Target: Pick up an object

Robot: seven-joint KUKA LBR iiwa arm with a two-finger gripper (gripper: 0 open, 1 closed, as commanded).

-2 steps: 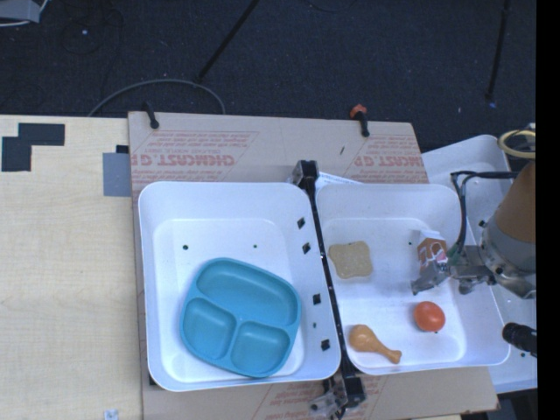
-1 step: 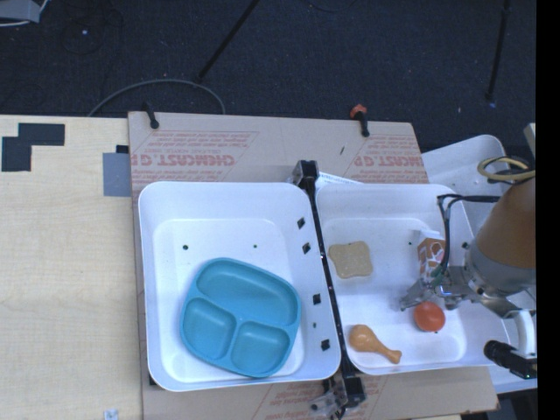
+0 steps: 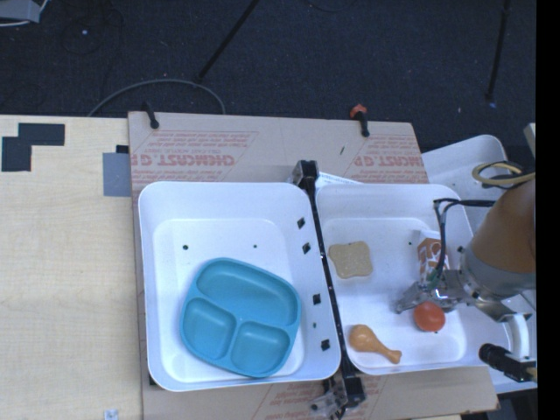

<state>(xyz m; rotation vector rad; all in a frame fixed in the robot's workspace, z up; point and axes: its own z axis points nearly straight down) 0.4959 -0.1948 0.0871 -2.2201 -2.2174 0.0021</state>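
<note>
In the right bin (image 3: 394,208) lie a tan flat bread-like piece (image 3: 350,259), a yellow-orange toy drumstick (image 3: 374,343), a small red ball-like fruit (image 3: 429,318) and a brown-and-white packet (image 3: 429,254). My gripper (image 3: 423,298) is low in this bin, directly above and touching or nearly touching the red fruit, with the packet just behind it. The arm's orange band (image 3: 516,230) and grey wrist hide the bin's right side. Whether the fruit is gripped is unclear.
The left bin (image 3: 175,208) holds a blue three-compartment plate (image 3: 238,316). A black divider with clips (image 3: 317,278) runs between the bins. Cardboard (image 3: 262,151) lies under the bins, with a wooden bench top (image 3: 61,261) to the left.
</note>
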